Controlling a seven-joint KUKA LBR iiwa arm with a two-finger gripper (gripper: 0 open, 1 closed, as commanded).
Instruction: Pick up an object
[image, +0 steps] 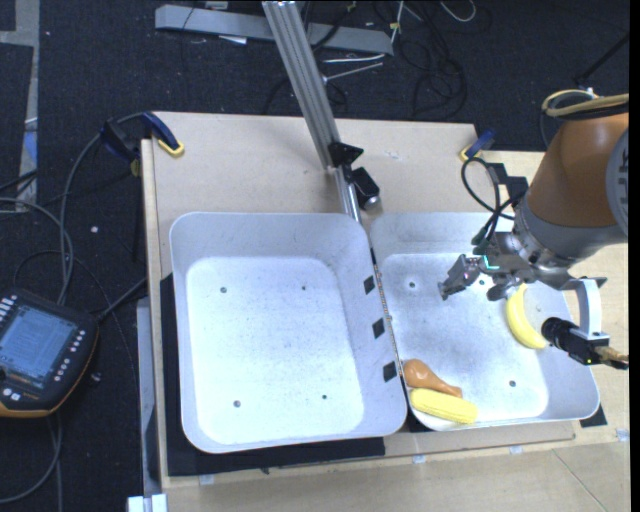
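While the jaws (470, 277) hang over the right bin (430, 330), state unclear, the banana (524, 320) lies just right of them, long axis toward the table's front edge.

Robotics lab — teach pendant (40, 350), cables (60, 240)

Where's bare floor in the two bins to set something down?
The left white bin has bare floor wall to wall. In the right white bin, the floor beside the divider is free. Crowded: near edge, with the yellow corn cob and orange-brown drumstick-shaped piece; right side, yellow banana under the pincer.
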